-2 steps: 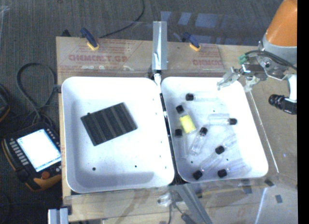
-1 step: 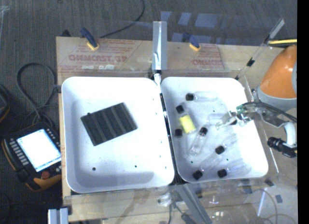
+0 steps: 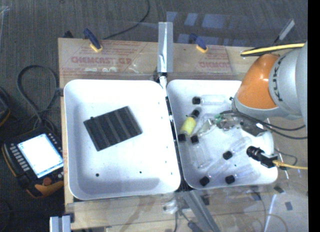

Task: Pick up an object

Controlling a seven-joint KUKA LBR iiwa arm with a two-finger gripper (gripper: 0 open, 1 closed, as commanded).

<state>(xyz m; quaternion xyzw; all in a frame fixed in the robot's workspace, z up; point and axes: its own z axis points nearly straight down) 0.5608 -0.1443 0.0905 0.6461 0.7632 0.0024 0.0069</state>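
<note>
The arm point(image 3: 272, 83) reaches over the right bin point(image 3: 175, 93), its gripper point(image 3: 220, 121) low among several clear bottles with black caps point(image 3: 227, 154); whether it is parted or closed cannot be told. A yellow object point(image 3: 188, 125) lies just left of it, near the bin's left wall. The left bin point(image 3: 75, 106) holds 1 dark ribbed panel point(image 3: 112, 127), tilted.

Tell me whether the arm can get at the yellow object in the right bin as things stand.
Probably yes. The yellow object lies uncovered near the right bin's left wall, with the arm over the same bin. That wall and the small black-capped clear items beside it could crowd a grasp.
</note>
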